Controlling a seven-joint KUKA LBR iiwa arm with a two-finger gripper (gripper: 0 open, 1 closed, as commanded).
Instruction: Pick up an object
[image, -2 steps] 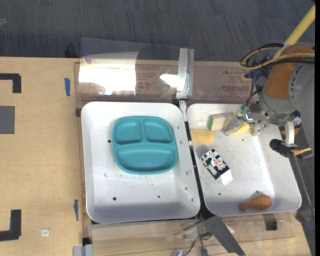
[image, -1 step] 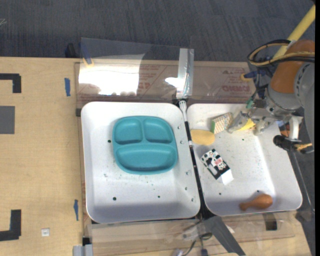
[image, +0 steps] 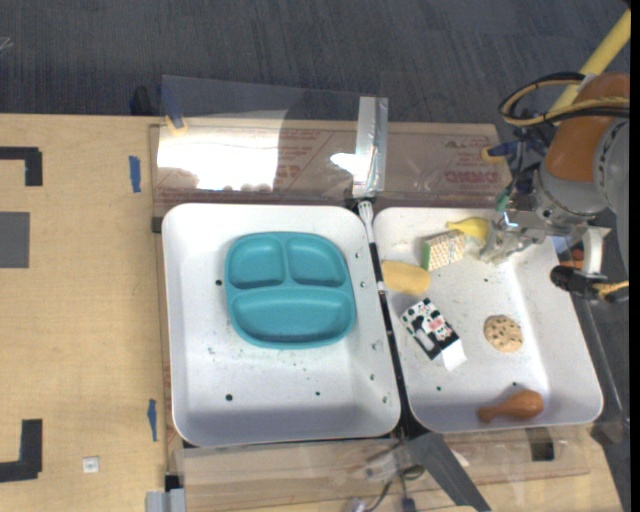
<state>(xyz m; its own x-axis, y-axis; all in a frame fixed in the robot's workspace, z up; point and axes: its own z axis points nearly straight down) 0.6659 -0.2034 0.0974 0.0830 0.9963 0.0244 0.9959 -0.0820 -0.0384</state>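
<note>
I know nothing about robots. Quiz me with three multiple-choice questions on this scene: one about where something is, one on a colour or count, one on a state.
1. Where is the cookie?
A. left bin
B. right bin
C. on the tray

2. What colour is the tray?
A. red
B. teal
C. black

3. How does the tray lie?
A. flat, compartments up
B. flipped over
C. leaning on the wall

Answers: 1 B, it lies on the right bin floor. 2 B, its whole surface is teal. 3 A, its three compartments face up in the left bin.
</note>
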